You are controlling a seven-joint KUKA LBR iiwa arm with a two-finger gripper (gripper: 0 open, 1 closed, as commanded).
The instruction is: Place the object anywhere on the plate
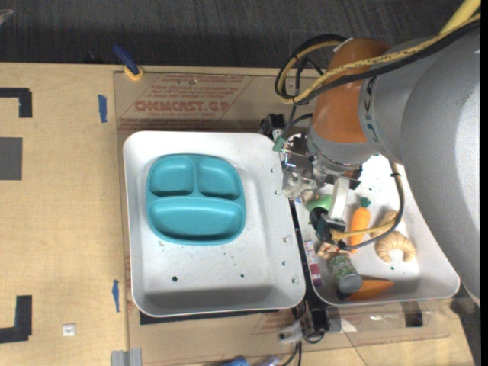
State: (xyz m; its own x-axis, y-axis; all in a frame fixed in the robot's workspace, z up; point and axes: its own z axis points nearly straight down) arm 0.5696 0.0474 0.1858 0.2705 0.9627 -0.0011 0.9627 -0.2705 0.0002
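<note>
The arm (412,105) comes in from three o'clock and bends down over the right bin (436,269), its orange band (343,101) above the wrist at about one o'clock of the scene. The gripper (314,193) hangs at the bin's ten o'clock corner, close to the wall shared with the left bin (152,280). Cables and wrist hardware cover its tip, so I cannot tell how wide it stands or whether anything is caught in it.

The plate (196,198) is teal, with three compartments, two small ones toward twelve o'clock and one long one toward six. It lies flat in the left bin, toward that bin's eleven o'clock, well apart from the gripper.

The loose things all lie in the right bin. A carrot (358,221) stands on end just at four o'clock of the gripper. A croissant (396,246) lies at four o'clock of the carrot, near it. A green piece (320,203) shows right under the gripper, too hidden to name. A grey-capped jar (345,274) lies at six o'clock of the gripper, beside the shared wall, and a second orange piece (374,287) lies just at four o'clock of the jar, touching or nearly so.

Both bins sit on a cardboard sheet (191,97) on the bench (53,204)
</note>
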